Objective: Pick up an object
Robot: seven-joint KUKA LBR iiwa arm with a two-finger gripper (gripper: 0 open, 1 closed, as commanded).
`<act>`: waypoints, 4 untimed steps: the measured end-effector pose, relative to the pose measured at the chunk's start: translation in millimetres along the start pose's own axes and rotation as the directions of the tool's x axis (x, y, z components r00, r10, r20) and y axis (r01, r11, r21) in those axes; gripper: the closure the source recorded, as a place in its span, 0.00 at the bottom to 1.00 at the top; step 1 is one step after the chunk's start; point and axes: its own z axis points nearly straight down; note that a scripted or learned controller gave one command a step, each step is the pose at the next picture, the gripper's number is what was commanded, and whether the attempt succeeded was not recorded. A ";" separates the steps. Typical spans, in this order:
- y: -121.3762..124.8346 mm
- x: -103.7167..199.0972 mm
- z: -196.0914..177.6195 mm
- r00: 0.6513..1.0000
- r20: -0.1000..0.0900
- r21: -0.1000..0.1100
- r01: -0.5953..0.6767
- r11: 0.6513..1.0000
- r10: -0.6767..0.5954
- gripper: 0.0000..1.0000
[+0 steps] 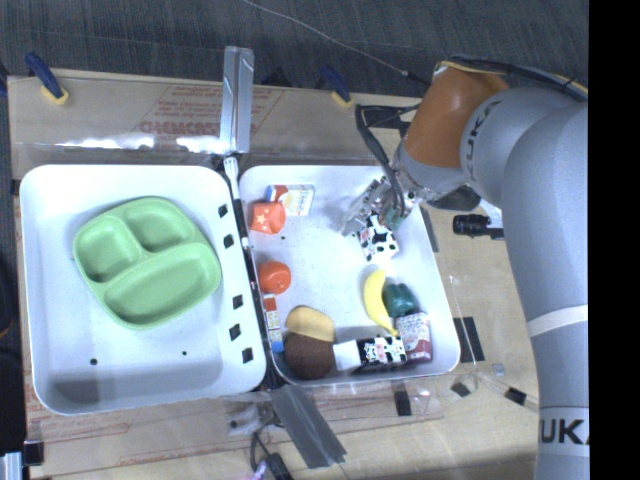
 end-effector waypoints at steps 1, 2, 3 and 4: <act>1.7 -1.4 -12.6 1.000 0.006 -0.002 0.005 1.000 -0.005 1.00; 20.9 22.5 -113.8 0.993 0.008 -0.004 -0.116 0.993 0.116 1.00; 43.2 45.6 -138.4 0.985 0.002 -0.002 -0.172 0.985 0.172 1.00; 74.4 69.3 -177.5 0.935 0.001 -0.001 -0.355 0.935 0.355 1.00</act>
